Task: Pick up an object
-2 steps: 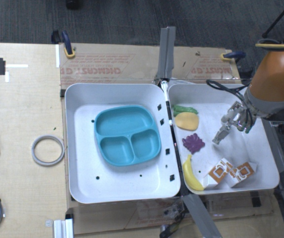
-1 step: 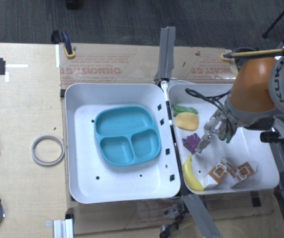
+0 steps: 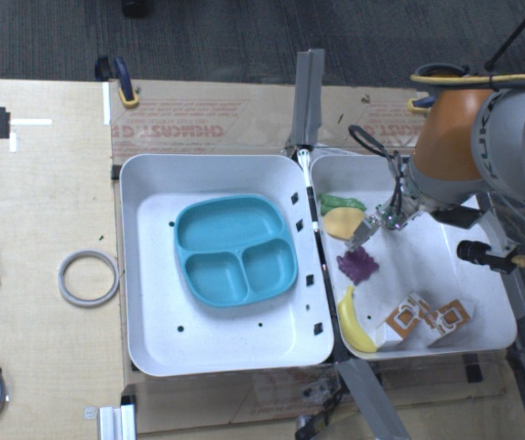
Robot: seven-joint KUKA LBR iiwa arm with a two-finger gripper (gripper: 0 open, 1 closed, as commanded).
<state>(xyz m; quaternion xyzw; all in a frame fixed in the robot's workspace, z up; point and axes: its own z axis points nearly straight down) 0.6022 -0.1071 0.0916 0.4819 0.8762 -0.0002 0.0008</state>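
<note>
Landmark: right bin (image 3: 482,337), holding all loose items.
Gripper (image 3: 365,234): low at the bin's left end, just beside the yellow piece (image 3: 342,224); finger state cannot be told.
Grapes (image 3: 358,264): just below the gripper.
Banana (image 3: 354,324): along the bin's near-left wall.
Judgement: poised to attempt the yellow piece, nothing lifted.

Even, bright overhead light; the white bins (image 3: 216,356) left of the tool (image 3: 365,234) glare mildly. Shadows are soft and short. The tool itself looks slightly blurred; edges stay undistorted.
</note>
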